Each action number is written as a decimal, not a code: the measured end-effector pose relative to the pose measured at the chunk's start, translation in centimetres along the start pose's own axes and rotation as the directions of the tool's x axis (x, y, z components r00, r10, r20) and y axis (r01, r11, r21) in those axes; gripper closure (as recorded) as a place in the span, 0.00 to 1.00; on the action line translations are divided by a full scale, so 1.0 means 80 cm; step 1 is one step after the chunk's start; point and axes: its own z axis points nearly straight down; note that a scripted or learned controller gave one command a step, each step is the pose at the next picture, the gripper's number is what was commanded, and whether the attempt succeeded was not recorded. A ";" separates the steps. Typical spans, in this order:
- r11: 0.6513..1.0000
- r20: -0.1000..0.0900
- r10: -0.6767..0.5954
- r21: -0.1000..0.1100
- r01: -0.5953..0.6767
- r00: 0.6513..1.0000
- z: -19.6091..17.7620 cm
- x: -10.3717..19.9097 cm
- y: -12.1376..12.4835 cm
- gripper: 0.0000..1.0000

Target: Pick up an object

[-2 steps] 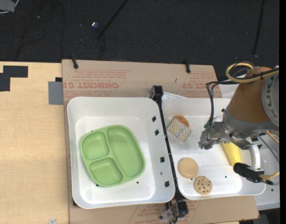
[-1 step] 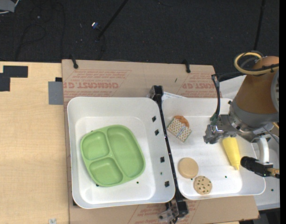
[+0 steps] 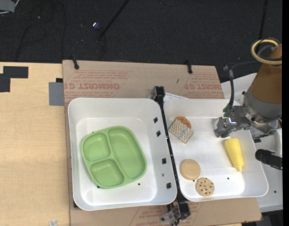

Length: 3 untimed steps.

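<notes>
The right bin [image 3: 208,193] holds a wrapped snack with a patterned wrapper [image 3: 181,129], a tan round bun [image 3: 190,169], a chocolate-chip cookie [image 3: 205,187] and a yellow mustard bottle [image 3: 235,154]. My gripper [image 3: 221,126] hangs low at the bin's right side, just above and left of the bottle's top end. It is apart from the snack, about a hand's width to that item's right. Nothing shows between its fingers.
In the left bin [image 3: 78,121] lies a green three-compartment plate [image 3: 113,156]. A black divider [image 3: 165,145] runs between the two bins. The grey and orange arm [image 3: 267,88] comes in over the right edge. Brown cardboard [image 3: 135,79] lies behind the bins.
</notes>
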 end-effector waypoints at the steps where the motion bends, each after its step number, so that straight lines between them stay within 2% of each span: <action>1: 1.000 -0.001 -0.001 0.002 0.001 1.000 -0.025 -0.001 0.001 1.00; 3: 1.000 -0.002 -0.004 0.004 0.004 1.000 -0.026 0.130 0.025 1.00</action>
